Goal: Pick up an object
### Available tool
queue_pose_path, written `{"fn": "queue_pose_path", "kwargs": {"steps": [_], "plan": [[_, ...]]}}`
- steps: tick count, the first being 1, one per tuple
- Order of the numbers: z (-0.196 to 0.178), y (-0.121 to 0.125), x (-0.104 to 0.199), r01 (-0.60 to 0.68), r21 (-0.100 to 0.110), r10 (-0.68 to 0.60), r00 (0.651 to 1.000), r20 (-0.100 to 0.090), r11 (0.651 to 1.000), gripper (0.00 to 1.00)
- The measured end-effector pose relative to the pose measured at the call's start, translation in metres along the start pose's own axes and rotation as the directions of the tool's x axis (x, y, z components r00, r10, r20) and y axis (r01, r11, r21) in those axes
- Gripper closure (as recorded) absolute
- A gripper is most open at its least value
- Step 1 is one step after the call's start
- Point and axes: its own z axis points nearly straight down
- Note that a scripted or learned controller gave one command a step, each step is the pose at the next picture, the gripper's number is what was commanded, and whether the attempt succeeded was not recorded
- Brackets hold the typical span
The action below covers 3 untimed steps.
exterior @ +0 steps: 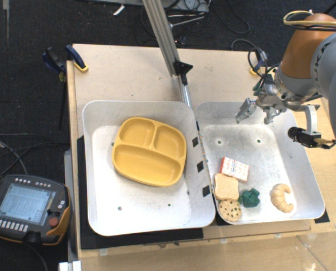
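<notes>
Your pincer (257,110) hangs over the far edge of the right bin (269,145), fingers spread with nothing between them. Your candidates lie well apart from it in that bin's near corner: a small pink box (235,169), toast (226,187), a cookie (230,209), a croissant (282,197) and what looks like a green lump (249,197). A yellow divided plate (149,151) sits in the left bin (100,168).

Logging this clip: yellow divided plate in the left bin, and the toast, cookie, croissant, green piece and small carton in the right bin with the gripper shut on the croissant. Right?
Not quite. The camera view shows the croissant lying in the right bin, near its front edge; the gripper is over the bin's far edge, apart from it. The yellow divided plate and the rest stand as stated.
</notes>
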Motion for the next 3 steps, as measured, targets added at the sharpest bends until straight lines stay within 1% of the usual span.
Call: {"fn": "queue_pose_path", "kwargs": {"steps": [1, 2, 3], "plan": [[0.057, -0.011, 0.001, -0.001, 0.002, 0.001, 1.0, -0.001, 1.0, 0.0], [0.061, -0.011, 0.002, 0.0, -0.003, 0.0, 1.0, 0.001, 1.0, 0.0], [0.05, -0.01, 0.002, 0.0, -0.007, 0.0, 1.0, 0.002, 1.0, 1.0]]}}
